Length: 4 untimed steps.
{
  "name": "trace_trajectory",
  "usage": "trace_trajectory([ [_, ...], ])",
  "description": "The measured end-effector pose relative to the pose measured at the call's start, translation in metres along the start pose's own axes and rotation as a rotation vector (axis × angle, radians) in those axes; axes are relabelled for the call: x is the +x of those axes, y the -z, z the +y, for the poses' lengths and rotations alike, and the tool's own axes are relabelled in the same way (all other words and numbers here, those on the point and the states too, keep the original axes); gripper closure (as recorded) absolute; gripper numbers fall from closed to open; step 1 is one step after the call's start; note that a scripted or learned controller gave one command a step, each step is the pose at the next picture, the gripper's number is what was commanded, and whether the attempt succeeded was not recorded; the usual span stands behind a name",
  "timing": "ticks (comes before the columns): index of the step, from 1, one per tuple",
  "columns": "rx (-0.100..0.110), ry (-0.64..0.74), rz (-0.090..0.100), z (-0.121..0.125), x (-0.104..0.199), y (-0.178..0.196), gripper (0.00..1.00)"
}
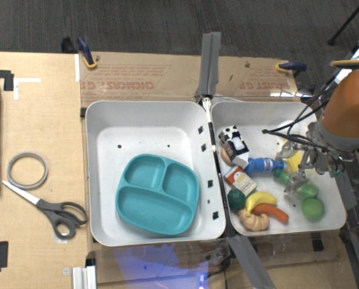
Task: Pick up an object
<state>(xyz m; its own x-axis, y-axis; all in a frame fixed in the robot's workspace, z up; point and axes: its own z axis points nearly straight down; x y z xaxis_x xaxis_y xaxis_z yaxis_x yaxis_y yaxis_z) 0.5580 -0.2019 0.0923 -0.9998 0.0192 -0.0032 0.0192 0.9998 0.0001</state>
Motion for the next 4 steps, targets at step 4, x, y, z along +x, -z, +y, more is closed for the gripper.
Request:
trace_trajectory([
  [4,0.005,0.014,-0.015,0.016,0.076,0.003,0.00],
])
